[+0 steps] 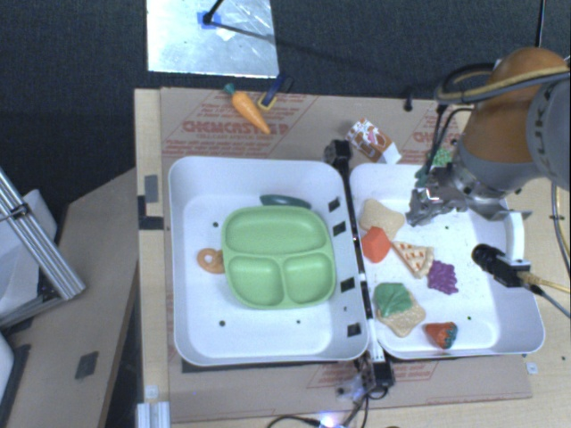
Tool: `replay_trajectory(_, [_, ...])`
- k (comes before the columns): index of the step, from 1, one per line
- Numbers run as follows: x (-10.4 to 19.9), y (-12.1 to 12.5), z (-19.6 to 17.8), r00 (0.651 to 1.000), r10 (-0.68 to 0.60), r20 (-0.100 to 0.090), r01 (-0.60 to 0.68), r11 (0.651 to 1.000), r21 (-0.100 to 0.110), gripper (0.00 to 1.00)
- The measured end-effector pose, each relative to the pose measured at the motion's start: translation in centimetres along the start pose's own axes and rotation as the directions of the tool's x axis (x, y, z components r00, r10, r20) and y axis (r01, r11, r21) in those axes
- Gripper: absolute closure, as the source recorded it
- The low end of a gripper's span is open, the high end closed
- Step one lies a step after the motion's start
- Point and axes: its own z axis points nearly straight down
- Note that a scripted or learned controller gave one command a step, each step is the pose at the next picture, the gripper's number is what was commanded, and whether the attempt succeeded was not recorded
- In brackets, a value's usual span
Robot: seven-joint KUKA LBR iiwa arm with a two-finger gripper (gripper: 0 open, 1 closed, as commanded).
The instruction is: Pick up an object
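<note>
1. The gripper (428,201) hangs low over the far part of the right bin (486,315), with the arm reaching in from the right; I read this as lining up for a pick, not carrying
2. Tool state: can't tell how far open it is, as the metal end is a blurred cluster; nothing is seen in its hold
3. The task names no item, so the target is a guess: closest are the bread slice (382,214) just left of the gripper and the waffle wedge (413,258) just on its near side, both flat on the bin floor and apart from the tool
4. The rest of the right bin: a red piece (376,244) just beside the bread's near edge and by the divider, purple grapes (442,276) right of the wedge, and a green-topped sandwich (397,307) and a strawberry (441,333) at the near side; they are loosely scattered, likely so each can be taken singly
5. The left bin (192,310) holds a green divided plate (277,255) in the middle and an orange pretzel (211,260) just left of it; a dark green bit behind the plate's far rim is too hidden to name
6. A carrot (250,111) and a small packet (370,139) lie outside on the far side, probably out of play
7. Risk, as I judge it: the bread and wedge are thin and flat, so a grip may slip or nudge the red piece
</note>
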Motion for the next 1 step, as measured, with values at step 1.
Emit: replay_trajectory(1, [0.91, -0.90, -1.25, 1.000, -0.001, -0.001, 0.001, 1.000, 0.000, 1.00])
